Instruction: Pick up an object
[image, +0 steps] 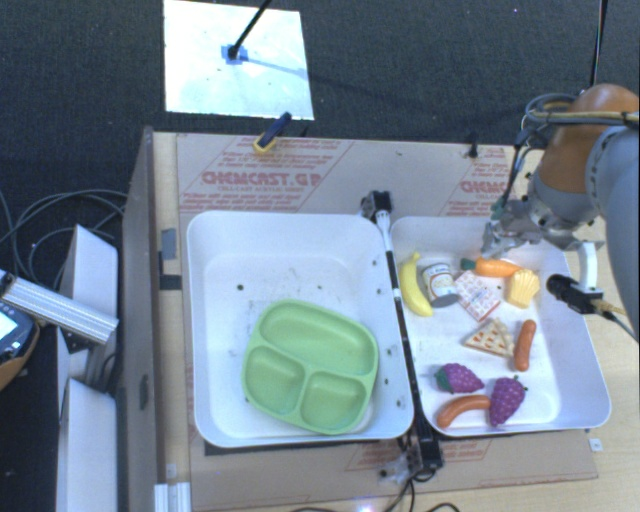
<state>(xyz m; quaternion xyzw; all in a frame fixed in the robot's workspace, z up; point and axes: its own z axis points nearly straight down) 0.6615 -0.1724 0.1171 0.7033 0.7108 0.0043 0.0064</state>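
The toy food is lying in the right bin (590, 395), with no single piece yet lifted. A carrot (496, 267) is sitting near the bin's far edge, directly under the gripper (500, 236), which is hanging just above it; whether it is touching the carrot, I cannot tell, and how far it is open cannot be made out either (the tips are blurring into the grey wrist). Beside the carrot, toward the right edge, a yellow corn piece (522, 289) is resting. To the carrot's left a small can (437, 281) is lying next to a banana (412, 286), which is running along the bin's left wall. A checkered packet (478, 295) is sitting between the can and the corn; any print on it is too small to read. Nearer the middle a pizza slice (489, 339) and an upright-lying sausage (524, 344) are resting side by side. Along the near edge two bunches of purple grapes (457, 378) and an orange hot dog (464, 409) are lying.

The left bin (215, 300) is carrying a green divided plate (311, 366) toward its near right corner.

Both bins are resting on a cardboard sheet (300, 165) printed in red with "CHEMCAST GP".
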